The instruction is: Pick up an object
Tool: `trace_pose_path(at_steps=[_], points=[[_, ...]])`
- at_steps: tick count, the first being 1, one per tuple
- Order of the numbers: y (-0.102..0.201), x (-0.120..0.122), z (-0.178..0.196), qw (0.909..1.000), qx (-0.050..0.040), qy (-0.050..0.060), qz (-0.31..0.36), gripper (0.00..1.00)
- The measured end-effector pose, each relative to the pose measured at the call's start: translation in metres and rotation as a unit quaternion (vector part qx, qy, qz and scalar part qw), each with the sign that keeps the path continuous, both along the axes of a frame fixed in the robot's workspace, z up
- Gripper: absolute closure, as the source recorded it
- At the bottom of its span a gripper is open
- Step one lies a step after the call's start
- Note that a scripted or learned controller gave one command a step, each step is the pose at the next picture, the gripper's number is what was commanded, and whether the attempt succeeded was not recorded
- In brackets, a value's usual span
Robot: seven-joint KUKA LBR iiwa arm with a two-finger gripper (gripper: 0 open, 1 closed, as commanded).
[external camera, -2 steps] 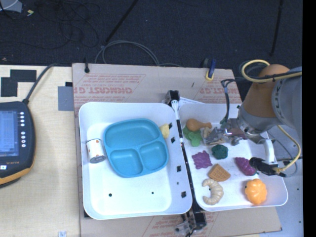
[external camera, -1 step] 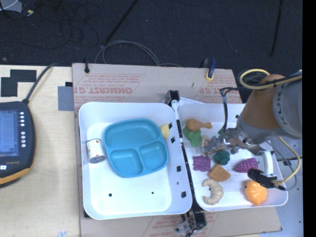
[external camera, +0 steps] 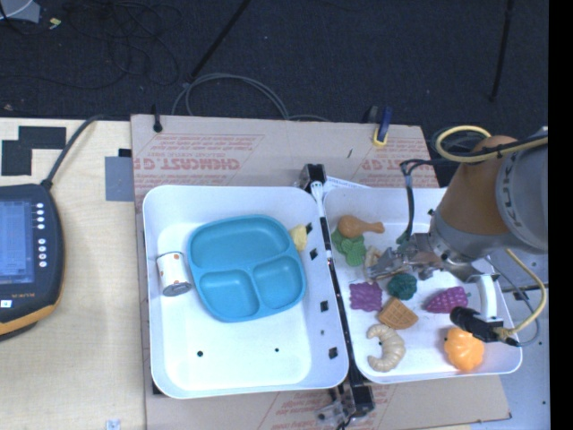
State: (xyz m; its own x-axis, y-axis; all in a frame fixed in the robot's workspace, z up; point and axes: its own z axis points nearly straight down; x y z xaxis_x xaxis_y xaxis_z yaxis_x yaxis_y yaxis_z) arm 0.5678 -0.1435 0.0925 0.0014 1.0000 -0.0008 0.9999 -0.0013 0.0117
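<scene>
Broccoli (external camera: 402,286) lies just beside pincer (external camera: 383,264).

left bin (external camera: 161,348): front floor open | blue tray (external camera: 243,267) fills middle | right bin (external camera: 510,358): toys crowded

Even overhead light, bright white bins (external camera: 170,356), dark background, soft shadows, slightly grainy, mild softness throughout
</scene>
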Motion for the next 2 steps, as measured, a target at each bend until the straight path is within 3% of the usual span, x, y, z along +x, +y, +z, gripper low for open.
trace_pose_path(at_steps=[1, 2], points=[[0.015, -0.012, 0.000, 1.0000, -0.0012, 0.001, 0.000, 0.00], [-0.012, 0.031, -0.001, 1.0000, 0.0009, 0.004, 0.003, 0.00]])
